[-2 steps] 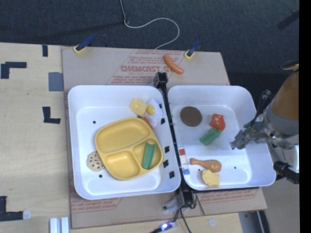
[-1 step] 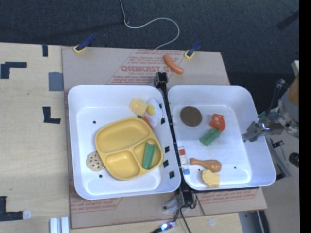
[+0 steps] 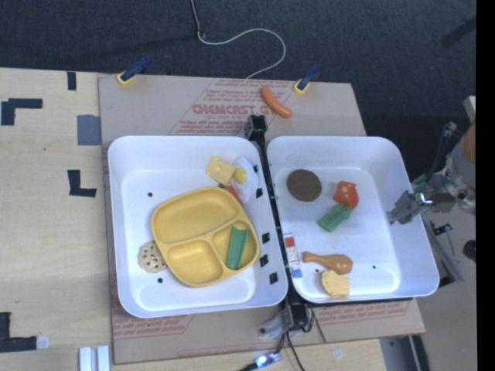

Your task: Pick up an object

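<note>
Right now the gripper [image 3: 404,209] hovers well apart from the green block [image 3: 334,219].

- The arm enters from the right edge of the frame, at about mid-height.
- A sliver of its orange band shows at the far right edge, in the upper right part of the frame, above the grey wrist parts.
- The wrist is a cluster of grey and dark metal pieces with a small teal spot, right of centre-right in the frame.
- The gripper [image 3: 404,209] points leftward toward the middle of the frame, its dark tip the part of the arm that reaches farthest left.
- The tip is small and dark, too blurred to make out in detail.
- Nothing is visible between the gripper's tips.
</note>
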Motion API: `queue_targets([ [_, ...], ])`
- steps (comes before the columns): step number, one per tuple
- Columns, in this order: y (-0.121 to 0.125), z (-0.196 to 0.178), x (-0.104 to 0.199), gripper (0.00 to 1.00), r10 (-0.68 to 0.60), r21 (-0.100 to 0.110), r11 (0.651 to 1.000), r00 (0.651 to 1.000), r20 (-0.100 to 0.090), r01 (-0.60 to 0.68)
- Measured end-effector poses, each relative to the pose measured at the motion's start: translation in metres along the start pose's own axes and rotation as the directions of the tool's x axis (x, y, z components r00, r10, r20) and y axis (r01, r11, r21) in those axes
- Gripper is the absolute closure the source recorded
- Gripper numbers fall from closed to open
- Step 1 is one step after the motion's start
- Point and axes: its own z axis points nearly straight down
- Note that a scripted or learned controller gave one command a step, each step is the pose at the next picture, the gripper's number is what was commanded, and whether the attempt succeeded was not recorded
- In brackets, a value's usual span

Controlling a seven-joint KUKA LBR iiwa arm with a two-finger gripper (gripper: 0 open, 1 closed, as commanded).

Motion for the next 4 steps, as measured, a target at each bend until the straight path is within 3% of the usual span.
queue_targets([
  [3,0.063,-0.001,0.142,1.0,-0.006,0.0,1.0,1.0,-0.002,0.006],
  [4,0.103,0.001,0.178,1.0,-0.003,0.0,1.0,1.0,-0.001,0.003],
])
